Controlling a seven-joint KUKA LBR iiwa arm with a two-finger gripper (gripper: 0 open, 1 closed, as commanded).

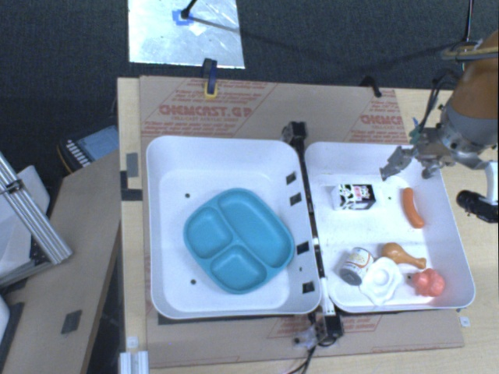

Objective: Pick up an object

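Since the task names no particular object, any of the loose items in the right bin (pixel 460 244) may serve as the target; all six lie within the arm's reach from the right side of the table (pixel 129 131).

Camera view. End effector (pixel 412 164) hangs over the far right part of the right bin, just above its far rim. Two fingers spread apart, nothing between them: open and empty. Orange band and grey wrist rise behind it toward the table's right edge.

Right bin contents: a small black-and-white carton (pixel 355 196) near the bin's middle, closest to the end effector and standing apart from the rest, so likely the easiest pick. An orange sausage (pixel 412 208) lies lengthwise near the right wall, just below the fingers. Toward the near edge the items crowd: a tin can (pixel 355 266) on its side touching a white fried-egg toy (pixel 383 280), a drumstick (pixel 401 253) just above that, and a pink toy (pixel 428 284) in the near right corner. A descent into the cluster risks nudging neighbours.

Left bin (pixel 168 209) holds a blue divided plate (pixel 238 240), lying flat in the middle; probably a drop-off place, not a target.

Judgement: approach stage, no grasp yet.
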